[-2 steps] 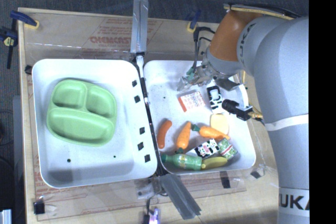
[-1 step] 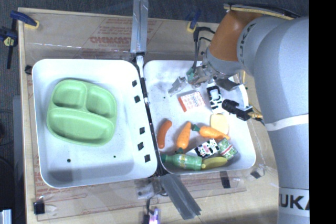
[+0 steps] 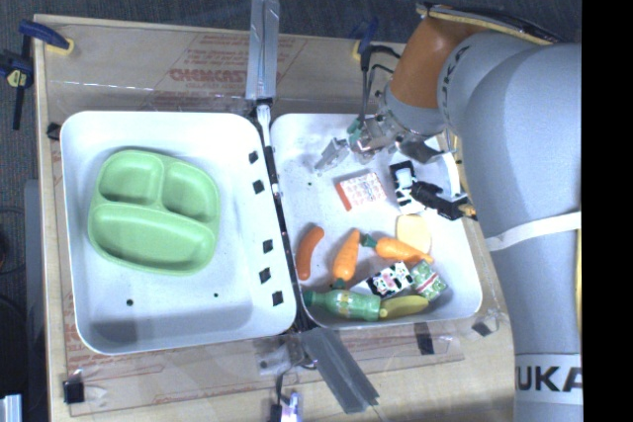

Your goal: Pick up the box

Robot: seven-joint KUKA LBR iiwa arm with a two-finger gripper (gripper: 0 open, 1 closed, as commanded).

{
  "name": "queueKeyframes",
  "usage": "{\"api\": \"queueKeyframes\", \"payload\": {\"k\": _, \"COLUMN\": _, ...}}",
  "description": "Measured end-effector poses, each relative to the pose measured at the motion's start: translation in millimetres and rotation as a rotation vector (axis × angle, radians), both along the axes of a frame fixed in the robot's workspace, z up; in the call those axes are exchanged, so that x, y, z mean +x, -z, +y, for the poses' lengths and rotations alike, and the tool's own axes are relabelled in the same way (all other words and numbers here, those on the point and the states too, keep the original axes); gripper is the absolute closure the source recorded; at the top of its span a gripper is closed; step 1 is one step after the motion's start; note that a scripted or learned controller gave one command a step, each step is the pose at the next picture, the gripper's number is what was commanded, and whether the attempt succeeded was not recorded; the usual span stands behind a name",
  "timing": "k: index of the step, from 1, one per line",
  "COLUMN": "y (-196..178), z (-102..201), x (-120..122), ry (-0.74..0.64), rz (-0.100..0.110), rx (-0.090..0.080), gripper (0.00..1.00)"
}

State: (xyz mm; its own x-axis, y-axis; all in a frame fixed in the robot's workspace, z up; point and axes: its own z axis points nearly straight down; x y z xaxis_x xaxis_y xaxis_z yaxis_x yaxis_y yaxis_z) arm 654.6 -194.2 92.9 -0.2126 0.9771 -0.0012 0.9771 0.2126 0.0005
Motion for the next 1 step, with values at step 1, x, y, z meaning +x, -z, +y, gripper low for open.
{"api": "queueKeyframes", "payload": {"k": 1, "y": 0.8, "z": -15.9, "x": -56.5, "ry": -0.063, "rz": 0.003, "rx": 0.002, "gripper": 0.00}}
